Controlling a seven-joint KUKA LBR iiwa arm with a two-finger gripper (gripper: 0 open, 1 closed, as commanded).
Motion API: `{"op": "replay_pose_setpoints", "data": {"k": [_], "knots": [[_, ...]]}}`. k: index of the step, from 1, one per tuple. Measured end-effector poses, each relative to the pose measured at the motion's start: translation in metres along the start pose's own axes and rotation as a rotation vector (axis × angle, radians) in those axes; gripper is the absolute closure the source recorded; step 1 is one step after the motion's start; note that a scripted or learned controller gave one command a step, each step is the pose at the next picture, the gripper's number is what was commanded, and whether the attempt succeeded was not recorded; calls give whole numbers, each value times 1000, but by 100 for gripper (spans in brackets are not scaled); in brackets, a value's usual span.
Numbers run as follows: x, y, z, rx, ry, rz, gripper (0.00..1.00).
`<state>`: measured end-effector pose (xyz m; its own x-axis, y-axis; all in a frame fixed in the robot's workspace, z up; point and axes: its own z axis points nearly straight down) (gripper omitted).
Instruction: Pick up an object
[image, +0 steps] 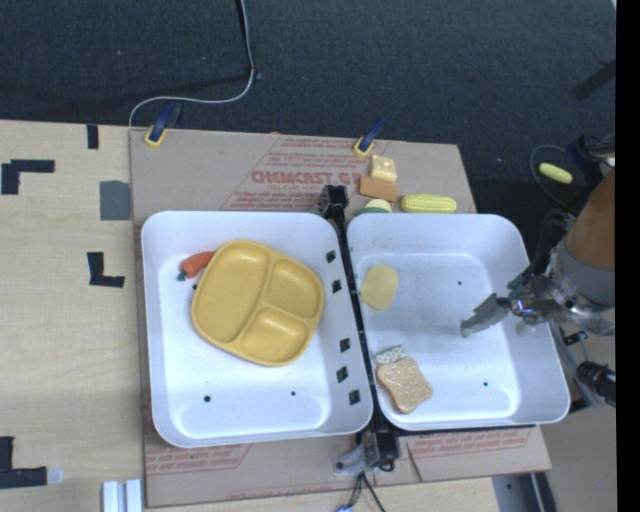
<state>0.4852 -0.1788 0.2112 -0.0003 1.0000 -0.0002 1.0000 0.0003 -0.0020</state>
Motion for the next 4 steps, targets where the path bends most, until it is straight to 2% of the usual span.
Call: {"op": "replay_pose_setpoints", "data": {"k": [1,2,3,4], "knots": [[82,-2,47,4,4,-7,0],[78,2,126,-8,6,1,0],[81,79,82,-7,-2,-4,0],[117,163,23,-12,-1,-7,0]]}}
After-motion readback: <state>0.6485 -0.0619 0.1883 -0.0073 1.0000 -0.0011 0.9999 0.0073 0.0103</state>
